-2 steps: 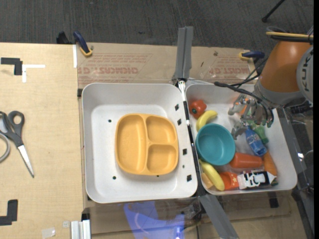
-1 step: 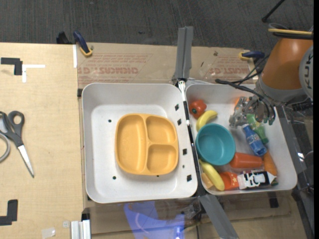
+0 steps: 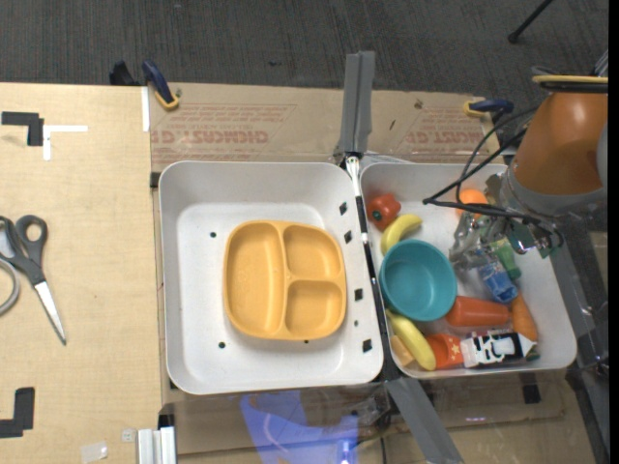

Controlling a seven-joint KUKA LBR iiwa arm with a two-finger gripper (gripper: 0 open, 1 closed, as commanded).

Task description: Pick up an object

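The step in hand looks like the approach: the grey arm with its orange band (image 3: 566, 143) reaches over the right-hand shallow white bin (image 3: 563, 341), and its metal tool (image 3: 474, 240) hangs low among the clutter at the bin's middle right, near a small green and blue plastic piece (image 3: 498, 274). Whether the tool is open or closed cannot be told from this slanted view, since cables and shiny metal blur together there, and nothing can be seen held in it. The task names no particular object, so any item in this bin could serve. The candidates lie packed close: a teal round plastic bowl (image 3: 418, 278) sits upright in the bin's middle, with a yellow toy banana (image 3: 401, 228) and a small red-orange round toy (image 3: 384, 207) just behind it, a second yellow banana (image 3: 410, 339) in front, an orange carrot-like toy (image 3: 479, 310) beside the bowl, and an orange bottle with a black and white label (image 3: 484, 349) lying on its side along the near wall. The left white bin (image 3: 184, 288) carries a yellow divided plastic plate (image 3: 285, 280), well apart from the tool. The next move probably calls for a straight descent onto the green and blue piece, with care not to nudge the crowded neighbours, then a firm close and a lift clear of the bin.
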